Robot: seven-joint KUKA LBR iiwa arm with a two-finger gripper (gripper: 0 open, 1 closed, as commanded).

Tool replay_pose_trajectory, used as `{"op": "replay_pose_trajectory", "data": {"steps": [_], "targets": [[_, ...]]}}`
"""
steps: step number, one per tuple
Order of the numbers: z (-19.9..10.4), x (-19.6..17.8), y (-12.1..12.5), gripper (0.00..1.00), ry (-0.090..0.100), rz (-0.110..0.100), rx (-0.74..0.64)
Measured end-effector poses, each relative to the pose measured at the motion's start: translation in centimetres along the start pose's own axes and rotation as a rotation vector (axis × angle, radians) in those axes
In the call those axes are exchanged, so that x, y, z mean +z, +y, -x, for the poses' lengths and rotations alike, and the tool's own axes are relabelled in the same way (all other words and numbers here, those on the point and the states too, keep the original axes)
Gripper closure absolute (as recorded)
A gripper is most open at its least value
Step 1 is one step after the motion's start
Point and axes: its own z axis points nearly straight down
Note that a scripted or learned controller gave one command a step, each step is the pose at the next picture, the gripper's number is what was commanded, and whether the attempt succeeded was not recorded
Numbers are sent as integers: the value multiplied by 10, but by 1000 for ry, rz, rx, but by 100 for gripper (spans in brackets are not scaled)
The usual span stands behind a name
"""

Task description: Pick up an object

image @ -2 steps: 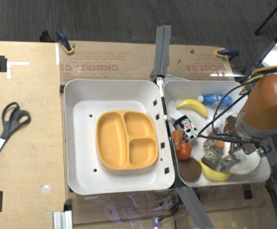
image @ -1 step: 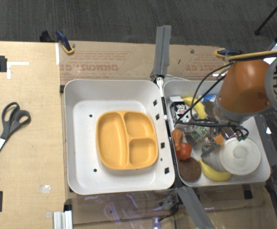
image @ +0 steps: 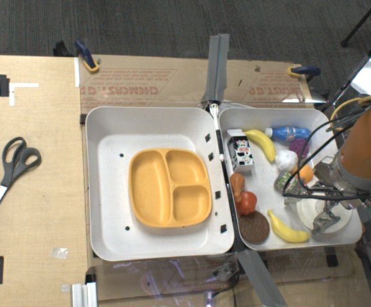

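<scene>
Gripper [image: 327,222] hangs low over the right bin's [image: 262,115] near corner, beside a banana [image: 288,229] — finger state impossible to tell, nothing visibly held — so the pick looks undone.

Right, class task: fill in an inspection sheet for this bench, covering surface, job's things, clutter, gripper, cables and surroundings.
Surface: wooden bench bearing left bin and right bin, side by side.
Job's things: right bin holds two bananas, tomato, blue bottle, small box, brown disc.
Clutter: yellow divided tray in left bin; scissors on bench.
Gripper: gripper low over right bin's near right corner; grasp unclear.
Cables: black cables looping over right bin.
Surroundings: cardboard sheet, blue clamps, dark floor.
</scene>
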Motion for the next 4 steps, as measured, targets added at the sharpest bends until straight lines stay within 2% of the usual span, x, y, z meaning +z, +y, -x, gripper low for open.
{"op": "replay_pose_trajectory", "data": {"steps": [1, 2, 3, 4], "targets": [[58, 1, 56, 0, 0, 0, 121], [36, 1, 58, 0, 1, 0, 155], [39, -8, 58, 100, -3, -2, 151], [67, -110, 113, 100, -1, -1, 260]]}}
